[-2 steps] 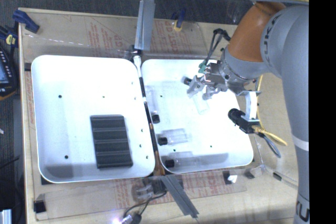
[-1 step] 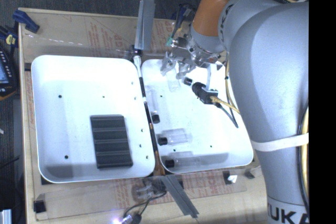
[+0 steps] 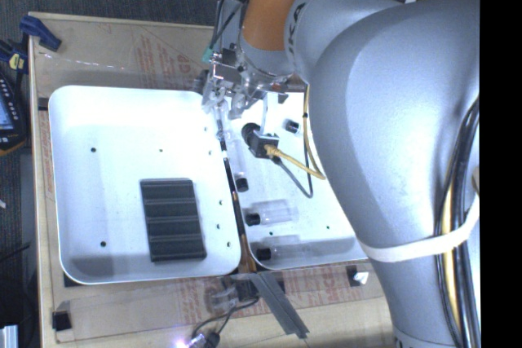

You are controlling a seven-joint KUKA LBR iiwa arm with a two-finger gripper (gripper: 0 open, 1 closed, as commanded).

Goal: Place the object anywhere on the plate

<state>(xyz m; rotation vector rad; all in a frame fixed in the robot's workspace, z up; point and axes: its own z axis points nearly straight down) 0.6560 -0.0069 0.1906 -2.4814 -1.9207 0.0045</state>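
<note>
Dark ridged plate [image 3: 172,219] in left white bin [image 3: 81,118].

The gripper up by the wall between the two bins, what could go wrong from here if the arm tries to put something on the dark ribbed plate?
1. The gripper hangs right at the wall where the left bin meets the right bin, so a low move could clip that wall.
2. The dark ribbed plate lies far from it, down the left bin, so a drop here would probably miss.
3. The clear objects in the right bin are hard to see.
</note>
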